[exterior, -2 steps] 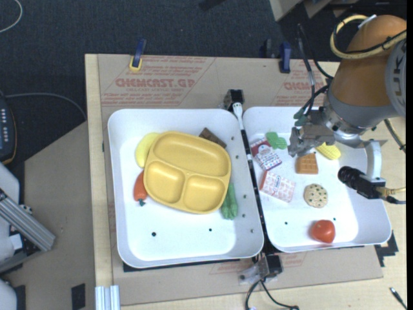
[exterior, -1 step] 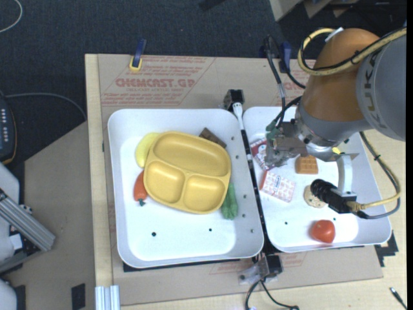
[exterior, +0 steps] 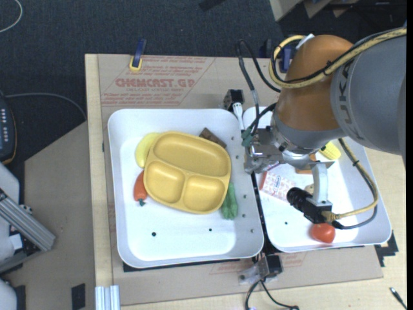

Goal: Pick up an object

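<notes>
My gripper (exterior: pixel 257 157) hangs low over the left edge of the right bin (exterior: pixel 361 231), by the wall between the two bins. Just below and right of it lies a white packet with red print (exterior: pixel 277 185). A red tomato-like ball (exterior: pixel 322 232) rests near the right bin's front edge. A yellow object (exterior: pixel 332 151) peeks out from behind the wrist. Nothing is seen held by the gripper.
The left bin (exterior: pixel 168 244) holds a yellow divided plate (exterior: pixel 187 172) lying over a yellow piece (exterior: pixel 144 146), a red-orange item (exterior: pixel 139 189), a green item (exterior: pixel 229 204) and a brown item (exterior: pixel 210 135). The big grey and orange arm (exterior: pixel 322 89) covers the right bin's upper part.
</notes>
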{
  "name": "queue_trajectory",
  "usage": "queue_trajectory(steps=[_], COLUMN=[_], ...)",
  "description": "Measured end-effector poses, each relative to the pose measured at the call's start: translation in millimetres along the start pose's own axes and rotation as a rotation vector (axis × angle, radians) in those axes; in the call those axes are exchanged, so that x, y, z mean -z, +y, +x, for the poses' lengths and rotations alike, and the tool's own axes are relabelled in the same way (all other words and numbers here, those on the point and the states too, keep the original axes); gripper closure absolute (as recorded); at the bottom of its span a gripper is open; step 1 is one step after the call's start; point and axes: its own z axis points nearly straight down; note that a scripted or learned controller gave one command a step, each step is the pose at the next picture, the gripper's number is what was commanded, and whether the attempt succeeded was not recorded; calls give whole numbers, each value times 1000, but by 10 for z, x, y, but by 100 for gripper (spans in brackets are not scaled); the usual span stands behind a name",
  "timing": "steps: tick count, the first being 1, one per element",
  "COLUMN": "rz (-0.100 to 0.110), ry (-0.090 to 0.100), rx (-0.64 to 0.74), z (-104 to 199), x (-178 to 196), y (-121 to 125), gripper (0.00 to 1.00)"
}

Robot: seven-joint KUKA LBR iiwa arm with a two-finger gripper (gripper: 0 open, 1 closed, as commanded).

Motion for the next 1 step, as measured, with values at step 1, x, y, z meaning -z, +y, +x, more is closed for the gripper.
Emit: queue_trajectory(steps=[1], rz=[-4], ry=[-2], rx=[-7], z=[-137], x=[3], y=[34], gripper=[100])
